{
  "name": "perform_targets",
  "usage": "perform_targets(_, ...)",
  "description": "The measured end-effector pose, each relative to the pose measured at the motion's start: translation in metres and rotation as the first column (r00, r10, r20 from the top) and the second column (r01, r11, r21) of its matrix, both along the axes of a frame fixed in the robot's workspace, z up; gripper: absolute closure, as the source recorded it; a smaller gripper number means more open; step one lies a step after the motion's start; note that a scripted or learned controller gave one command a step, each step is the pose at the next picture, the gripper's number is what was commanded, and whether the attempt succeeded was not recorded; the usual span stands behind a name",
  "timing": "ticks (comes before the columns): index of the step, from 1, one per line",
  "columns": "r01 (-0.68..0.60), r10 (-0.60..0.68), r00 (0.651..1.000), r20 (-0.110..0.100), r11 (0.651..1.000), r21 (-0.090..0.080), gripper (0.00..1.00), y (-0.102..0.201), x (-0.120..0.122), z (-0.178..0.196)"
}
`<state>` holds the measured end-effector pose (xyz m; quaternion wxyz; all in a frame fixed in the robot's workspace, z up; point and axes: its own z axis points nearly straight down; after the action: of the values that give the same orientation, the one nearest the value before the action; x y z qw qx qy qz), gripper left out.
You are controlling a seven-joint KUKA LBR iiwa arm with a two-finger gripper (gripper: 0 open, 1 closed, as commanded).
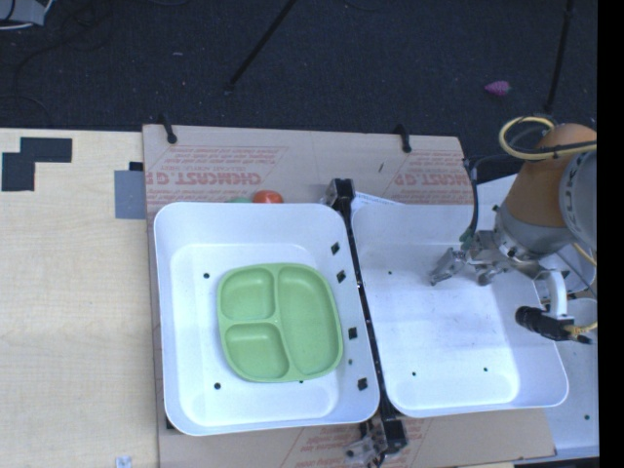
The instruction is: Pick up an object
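Observation:
A light green divided plate (280,321) with three compartments lies flat in the left bin (185,261). A small red-orange object (267,198) sits just behind that bin's far rim, on the cardboard. My gripper (463,273) hangs over the upper right part of the right bin (439,378), far from the plate. Its fingers (442,272) are spread apart and point left and down, with nothing between them.
A black divider with clips (356,310) runs between the two bins. Cardboard (292,164) lies under and behind them. The arm's grey and orange wrist (541,198) stands at the right edge, with a black fitting (544,323) below it.

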<state>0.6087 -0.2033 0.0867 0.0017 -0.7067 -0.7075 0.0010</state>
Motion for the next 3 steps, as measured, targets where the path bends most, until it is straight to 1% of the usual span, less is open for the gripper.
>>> perform_targets(1,0.0,0.0,1.0,0.0,1.0,0.0,1.0,0.0,0.0,0.011)
perform_targets(2,0.003,-0.003,1.0,0.004,1.0,-0.001,1.0,-0.006,0.0,0.055)
perform_targets(3,-0.001,0.001,1.0,0.007,1.0,-0.002,1.0,-0.002,0.004,0.117)
